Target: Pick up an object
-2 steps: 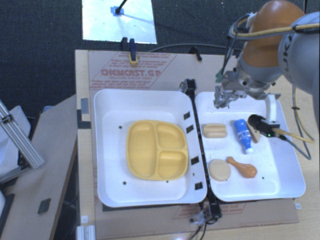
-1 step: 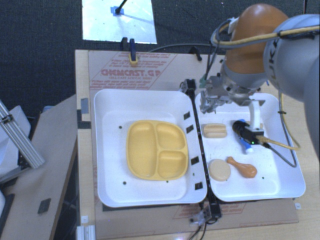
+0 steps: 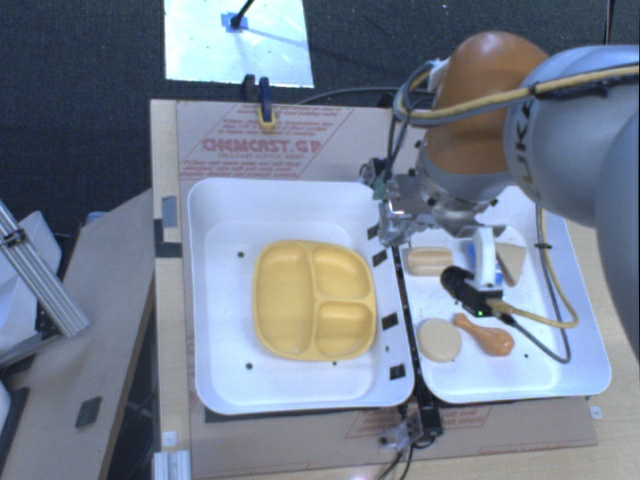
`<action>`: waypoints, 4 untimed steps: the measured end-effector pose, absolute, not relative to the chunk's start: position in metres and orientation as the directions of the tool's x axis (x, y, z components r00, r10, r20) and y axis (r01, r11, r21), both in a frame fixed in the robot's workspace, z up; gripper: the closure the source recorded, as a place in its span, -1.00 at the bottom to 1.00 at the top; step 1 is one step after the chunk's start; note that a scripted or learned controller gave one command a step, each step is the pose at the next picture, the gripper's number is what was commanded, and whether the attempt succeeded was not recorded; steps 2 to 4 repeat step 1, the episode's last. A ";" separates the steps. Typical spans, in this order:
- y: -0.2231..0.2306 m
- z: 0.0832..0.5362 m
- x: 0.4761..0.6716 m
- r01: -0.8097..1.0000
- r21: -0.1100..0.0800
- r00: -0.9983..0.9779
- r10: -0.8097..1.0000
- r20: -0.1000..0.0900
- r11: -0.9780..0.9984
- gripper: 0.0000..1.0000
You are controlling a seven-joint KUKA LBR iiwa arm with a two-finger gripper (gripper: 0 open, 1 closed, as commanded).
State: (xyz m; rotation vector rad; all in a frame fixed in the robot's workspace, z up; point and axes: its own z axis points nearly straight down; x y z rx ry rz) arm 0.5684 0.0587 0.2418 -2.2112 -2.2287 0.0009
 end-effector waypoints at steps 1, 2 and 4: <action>0.105 0.223 0.542 1.000 -0.002 -0.007 1.000 0.001 0.007 1.00; 0.105 0.223 0.542 1.000 -0.002 -0.007 1.000 0.001 0.007 1.00; 0.105 0.223 0.542 1.000 -0.002 -0.007 1.000 0.001 0.007 1.00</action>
